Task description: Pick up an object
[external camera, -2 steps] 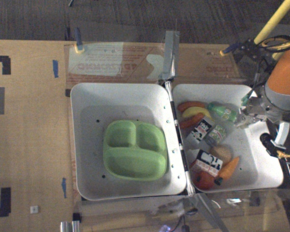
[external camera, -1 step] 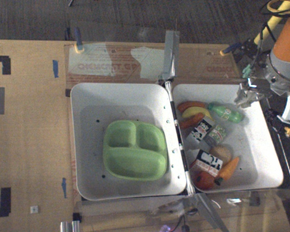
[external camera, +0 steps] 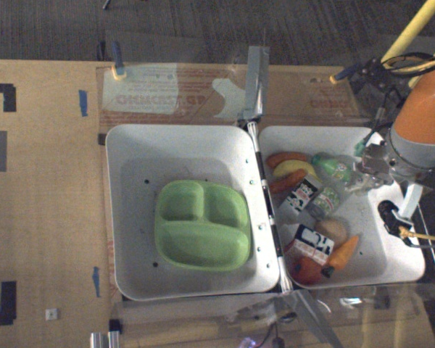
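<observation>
Arm hanging over the crowded right bin (external camera: 402, 267)

Jaws' state cannot be told; toy food is lying packed there: banana (external camera: 290, 169), carrot (external camera: 342, 252), cartons. Left bin (external camera: 130, 151) is holding a green divided tray (external camera: 201, 225).

Matt green plastic tray (external camera: 201, 225)

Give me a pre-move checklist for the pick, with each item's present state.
1. Objects present in the right bin: ok; carrot, banana, green bottle lie there.
2. Gripper above that bin: ok, near the green bottle.
3. Finger state: cannot tell.
4. Anything held: cannot tell.
5. Target isolated: not ok; items crowd together.
6. Green tray in the left bin, away from the arm: ok.
</observation>
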Available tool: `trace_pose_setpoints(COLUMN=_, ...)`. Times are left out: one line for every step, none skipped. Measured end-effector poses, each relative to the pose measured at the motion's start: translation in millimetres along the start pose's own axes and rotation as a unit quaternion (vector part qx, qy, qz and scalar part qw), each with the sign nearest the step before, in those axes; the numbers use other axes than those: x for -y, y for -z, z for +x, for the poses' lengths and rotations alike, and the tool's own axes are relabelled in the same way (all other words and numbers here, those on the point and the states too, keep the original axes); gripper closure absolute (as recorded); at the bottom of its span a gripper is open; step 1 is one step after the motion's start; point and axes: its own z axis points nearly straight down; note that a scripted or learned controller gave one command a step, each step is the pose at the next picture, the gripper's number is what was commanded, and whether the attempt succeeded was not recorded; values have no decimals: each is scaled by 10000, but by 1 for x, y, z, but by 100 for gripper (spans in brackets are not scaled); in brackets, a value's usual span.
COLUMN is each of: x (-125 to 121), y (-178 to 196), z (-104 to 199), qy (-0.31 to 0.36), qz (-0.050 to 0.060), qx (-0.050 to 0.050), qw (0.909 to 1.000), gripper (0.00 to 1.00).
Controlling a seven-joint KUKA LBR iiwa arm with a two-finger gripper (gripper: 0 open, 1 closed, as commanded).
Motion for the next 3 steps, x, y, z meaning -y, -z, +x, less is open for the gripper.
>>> trace_pose_setpoints(x=38, y=88, z=77, qy=-233, qz=-20, qx=-3, qw=9997, gripper=100)
trace_pose_setpoints(x=43, y=51, z=-11, qy=-1935, qz=11, qx=-2, qw=9811, gripper=100)
trace_pose_setpoints(x=85, y=95, z=-49, qy=-3244, qz=-4, qx=2, qw=9459, gripper=100)
